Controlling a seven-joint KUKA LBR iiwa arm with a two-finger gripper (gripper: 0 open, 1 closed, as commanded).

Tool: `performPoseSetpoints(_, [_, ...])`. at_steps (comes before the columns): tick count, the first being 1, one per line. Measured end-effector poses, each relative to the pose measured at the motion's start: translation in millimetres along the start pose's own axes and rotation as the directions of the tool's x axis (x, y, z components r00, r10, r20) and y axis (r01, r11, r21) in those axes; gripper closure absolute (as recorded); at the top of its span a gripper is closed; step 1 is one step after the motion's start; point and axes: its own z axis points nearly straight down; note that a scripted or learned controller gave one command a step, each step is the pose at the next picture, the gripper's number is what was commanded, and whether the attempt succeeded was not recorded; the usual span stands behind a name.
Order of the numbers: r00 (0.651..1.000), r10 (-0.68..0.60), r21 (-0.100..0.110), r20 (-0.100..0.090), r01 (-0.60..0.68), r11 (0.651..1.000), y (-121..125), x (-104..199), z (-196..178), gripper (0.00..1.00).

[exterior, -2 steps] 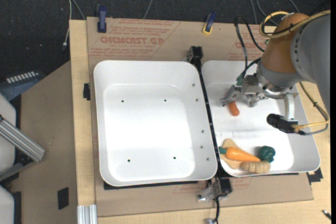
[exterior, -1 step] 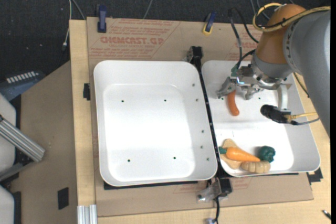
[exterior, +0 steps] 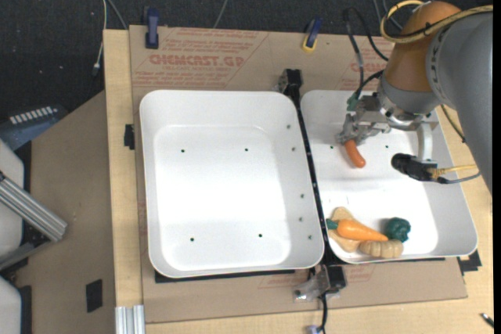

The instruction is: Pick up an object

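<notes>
My gripper (exterior: 362, 129) hangs low over the back part of the right bin (exterior: 446, 207), on the end of the grey arm with the orange band. A small orange-red sausage-shaped piece (exterior: 355, 155) lies on the bin floor just in front of the gripper tip, close to it or touching it. Nothing is visibly lifted. In the bin's front corner lie an orange carrot (exterior: 358, 230), a dark green piece (exterior: 398, 228), a tan lumpy piece (exterior: 380, 248) and a pale piece (exterior: 340, 214), bunched together.
The left bin (exterior: 156, 192) sits beside the right one, their rims meeting along a dark divider (exterior: 307, 160). A black fitting with a cable (exterior: 412, 165) juts from the wrist over the right bin. Blue clamps (exterior: 151, 27) hold the cardboard base at the back.
</notes>
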Motion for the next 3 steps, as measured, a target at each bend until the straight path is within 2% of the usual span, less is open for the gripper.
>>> performPoseSetpoints(1, [1.000, -0.027, -0.007, -0.001, 0.027, 1.000, -70, 102, -94, 1.00])
performPoseSetpoints(2, [1.000, -0.026, 0.001, -0.001, 0.026, 1.000, -12, 174, -89, 1.00])
performPoseSetpoints(3, [0.998, 0.060, 0.002, 0.000, -0.060, 0.998, -20, 149, -89, 1.00])
